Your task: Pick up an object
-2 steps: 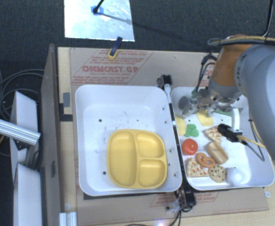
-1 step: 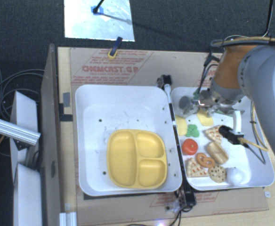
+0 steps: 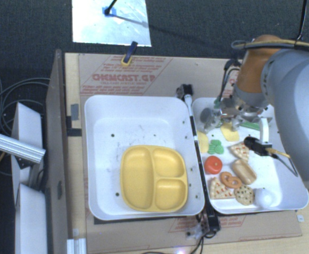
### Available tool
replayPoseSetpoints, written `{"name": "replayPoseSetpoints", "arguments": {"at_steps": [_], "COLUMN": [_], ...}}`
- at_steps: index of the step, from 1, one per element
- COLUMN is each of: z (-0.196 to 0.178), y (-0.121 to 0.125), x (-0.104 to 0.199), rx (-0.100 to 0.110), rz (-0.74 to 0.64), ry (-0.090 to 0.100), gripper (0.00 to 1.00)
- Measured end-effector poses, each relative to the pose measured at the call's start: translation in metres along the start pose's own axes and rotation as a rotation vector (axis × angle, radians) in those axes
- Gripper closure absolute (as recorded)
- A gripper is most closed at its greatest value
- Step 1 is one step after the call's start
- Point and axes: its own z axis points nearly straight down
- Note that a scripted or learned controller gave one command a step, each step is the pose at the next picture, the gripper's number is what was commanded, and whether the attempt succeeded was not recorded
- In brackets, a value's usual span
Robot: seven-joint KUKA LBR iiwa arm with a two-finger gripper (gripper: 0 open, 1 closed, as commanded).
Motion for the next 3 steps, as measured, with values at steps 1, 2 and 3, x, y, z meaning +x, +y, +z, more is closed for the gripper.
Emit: {"name": "replayPoseSetpoints", "arguments": {"at_steps": [1,2,3], "z": [-0.002,-0.012,-0.081], "y": [-0.017,-0.017,-0.055], "x": [-0.001,0.000,-0.032], "rx": [-0.057,-0.055,-0.063], "rz": [0.009,0.006,0.010], "ry": [0.005,0.006,0.006], "gripper": [0.00,1.00,1.00]}}
